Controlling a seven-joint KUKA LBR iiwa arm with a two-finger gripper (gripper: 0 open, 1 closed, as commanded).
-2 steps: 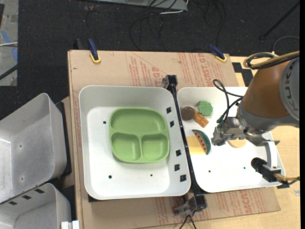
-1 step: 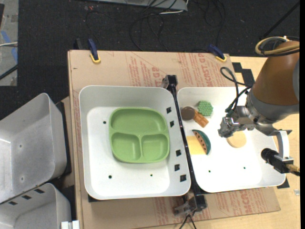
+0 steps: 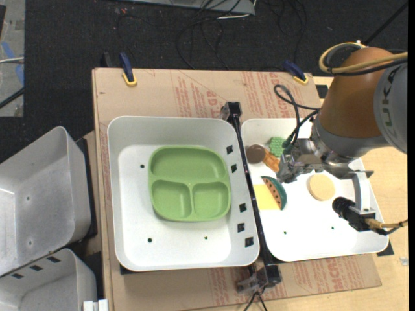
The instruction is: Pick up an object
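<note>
My gripper (image 3: 290, 168) hangs low over the right bin (image 3: 311, 248), just up and to the right of the watermelon slice (image 3: 277, 193). My wrist blocks the view, so I can't tell whether it's open or closed.

The nearest obj is an orange piece (image 3: 270, 162), poss. a carrot. It sits just above the watermelon slice, right beside my gripper's left side, but I can't tell if they touch.

A yellow wedge (image 3: 262, 196) lies against the slice's left edge. A brown round piece (image 3: 255, 153) sits up-left of the slice, w/ a green knobbly piece (image 3: 277, 145) beside it, farther up. A beige disc (image 3: 320, 187) lies flat to the right of the slice, apart from it.

Left of the slice, past the bin walls, the left bin (image 3: 123, 173) holds a green 3-compartment plate (image 3: 190, 183), lying flat, approx. centred.
</note>
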